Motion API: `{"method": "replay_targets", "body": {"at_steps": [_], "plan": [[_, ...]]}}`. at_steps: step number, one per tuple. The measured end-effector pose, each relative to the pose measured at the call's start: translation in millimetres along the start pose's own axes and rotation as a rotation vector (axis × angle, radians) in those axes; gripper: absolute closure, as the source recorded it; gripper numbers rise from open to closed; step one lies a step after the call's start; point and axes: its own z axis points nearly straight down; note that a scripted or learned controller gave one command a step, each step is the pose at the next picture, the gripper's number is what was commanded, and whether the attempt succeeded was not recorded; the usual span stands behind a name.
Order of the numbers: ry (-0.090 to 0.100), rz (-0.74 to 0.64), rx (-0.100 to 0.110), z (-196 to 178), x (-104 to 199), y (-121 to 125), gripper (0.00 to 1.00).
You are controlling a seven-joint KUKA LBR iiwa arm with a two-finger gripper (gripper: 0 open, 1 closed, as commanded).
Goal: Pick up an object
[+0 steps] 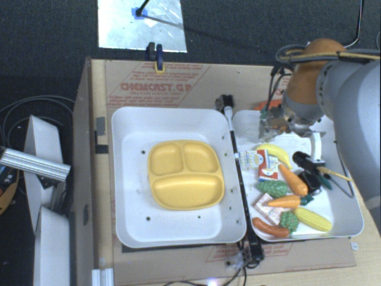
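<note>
Bench (178, 79) covered in brown cardboard, carrying two shallow white bins side by side. Grey arm (351, 94) with orange band reaching in from the right, wrist over the far end of the right bin (351, 222). Left bin (131, 159) holding a yellow divided tray (186, 174), three compartments, lying flat near the middle. Right bin crowded with toy food: banana (275, 154), carton (268, 165), two carrots (293, 180) and (284, 202), corn cob (314, 219), green pieces, a sausage (271, 229) at the near edge (all lying loose, several touching). Tool (275, 123) low above the bin's far corner, just beyond the banana; state of its grip — cannot tell.
</note>
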Motion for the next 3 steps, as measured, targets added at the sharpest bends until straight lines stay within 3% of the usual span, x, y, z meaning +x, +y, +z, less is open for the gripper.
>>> {"method": "replay_targets", "body": {"at_steps": [1, 2, 3], "plan": [[0.000, 0.000, 0.000, 0.2, 0.0, -0.1, 0.00], [0.001, 0.005, 0.004, 11.5, 5.1, -54.9, 0.00], [0.001, 0.005, 0.004, 11.3, -6.9, -75.4, 0.00]]}}
